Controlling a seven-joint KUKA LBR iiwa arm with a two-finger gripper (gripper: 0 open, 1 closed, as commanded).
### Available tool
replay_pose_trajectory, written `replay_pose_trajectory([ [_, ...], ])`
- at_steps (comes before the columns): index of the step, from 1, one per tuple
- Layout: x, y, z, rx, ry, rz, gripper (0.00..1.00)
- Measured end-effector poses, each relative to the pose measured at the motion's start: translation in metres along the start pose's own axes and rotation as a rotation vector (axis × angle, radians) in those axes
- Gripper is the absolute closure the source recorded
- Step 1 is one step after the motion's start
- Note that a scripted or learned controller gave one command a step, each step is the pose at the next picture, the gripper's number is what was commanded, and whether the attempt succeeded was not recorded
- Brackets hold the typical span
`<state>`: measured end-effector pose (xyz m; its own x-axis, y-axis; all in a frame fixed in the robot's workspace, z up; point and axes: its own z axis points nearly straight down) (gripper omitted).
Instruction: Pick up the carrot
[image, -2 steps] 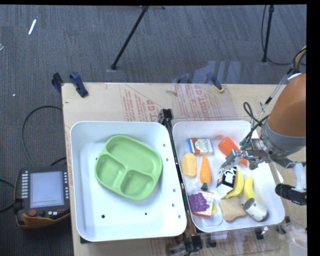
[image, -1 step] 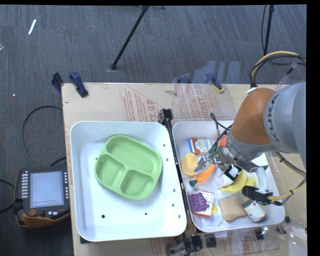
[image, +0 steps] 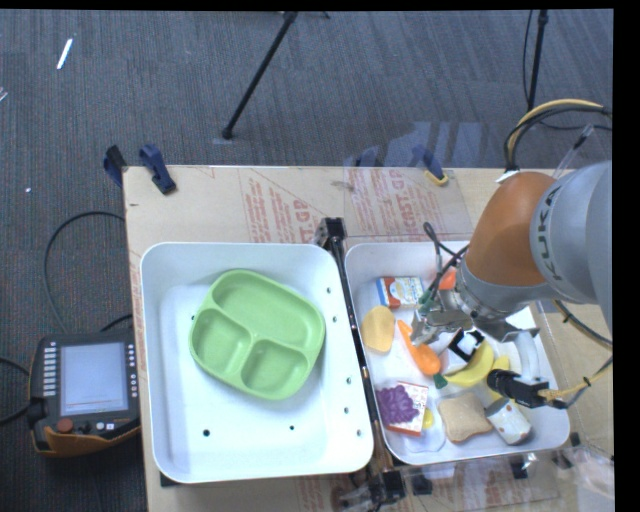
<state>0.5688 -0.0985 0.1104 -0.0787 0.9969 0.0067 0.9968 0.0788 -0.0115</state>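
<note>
Carrot: a small orange toy piece lying in the right bin, just right of the yellow chip-shaped piece and directly under the gripper. It looks like light, stiff, smooth plastic, so it may slip; its thicker rounded end seems the best place to grip, across the width. I cannot tell whether the fingers are spread or closed, as the wrist covers them. The banana sits just right of the carrot, the purple grapes card below it, the bread slice further below-right: a crowded spot. The bin floor is smooth white plastic. Well left of the carrot, the left bin holds a green divided plate. The desk is cardboard-topped.
</note>
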Motion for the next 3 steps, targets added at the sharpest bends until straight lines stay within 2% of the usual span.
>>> replay_pose_trajectory([
  [1,0.053,-0.056,-0.072,0.0,-0.003,0.633,1.0],
  [2,0.023,-0.061,0.012,0.011,-0.003,0.705,1.0],
  [3,0.019,-0.017,0.027,0.001,0.0,0.964,1.0],
])
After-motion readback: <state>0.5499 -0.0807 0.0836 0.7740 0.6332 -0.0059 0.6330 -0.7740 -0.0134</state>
